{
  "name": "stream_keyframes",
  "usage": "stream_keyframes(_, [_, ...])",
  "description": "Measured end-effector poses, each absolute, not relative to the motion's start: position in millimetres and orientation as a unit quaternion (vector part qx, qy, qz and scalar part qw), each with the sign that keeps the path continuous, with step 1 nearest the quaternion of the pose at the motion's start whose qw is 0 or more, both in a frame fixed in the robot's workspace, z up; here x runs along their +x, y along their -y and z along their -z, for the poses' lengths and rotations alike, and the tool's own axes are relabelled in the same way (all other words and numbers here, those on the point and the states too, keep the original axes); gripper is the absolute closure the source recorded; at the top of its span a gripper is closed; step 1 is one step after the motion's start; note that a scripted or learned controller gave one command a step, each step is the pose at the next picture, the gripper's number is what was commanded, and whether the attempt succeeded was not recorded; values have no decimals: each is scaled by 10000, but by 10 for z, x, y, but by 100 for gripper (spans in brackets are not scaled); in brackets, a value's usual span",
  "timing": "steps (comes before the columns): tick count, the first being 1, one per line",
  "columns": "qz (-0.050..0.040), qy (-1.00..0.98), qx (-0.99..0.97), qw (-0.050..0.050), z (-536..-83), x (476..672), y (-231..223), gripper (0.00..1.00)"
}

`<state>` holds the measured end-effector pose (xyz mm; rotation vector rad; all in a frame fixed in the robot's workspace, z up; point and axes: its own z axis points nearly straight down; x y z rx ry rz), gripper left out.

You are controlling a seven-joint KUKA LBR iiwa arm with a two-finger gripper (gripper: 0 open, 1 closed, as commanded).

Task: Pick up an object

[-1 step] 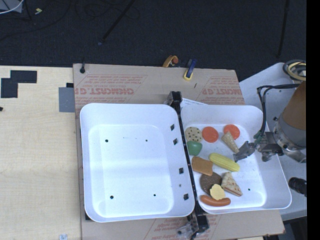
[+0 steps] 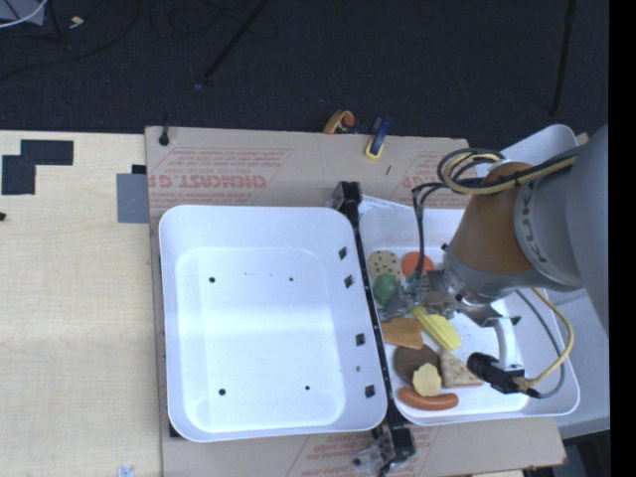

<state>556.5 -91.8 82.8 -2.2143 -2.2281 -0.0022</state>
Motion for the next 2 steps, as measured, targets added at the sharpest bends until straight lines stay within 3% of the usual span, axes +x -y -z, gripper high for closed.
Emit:
stream_keyframes(1, [18,7060,-7082,-3,-1003,5564,964,100])
stream_keyframes(2, [38,7095,-7047,-29,-1936,6067,469,100])
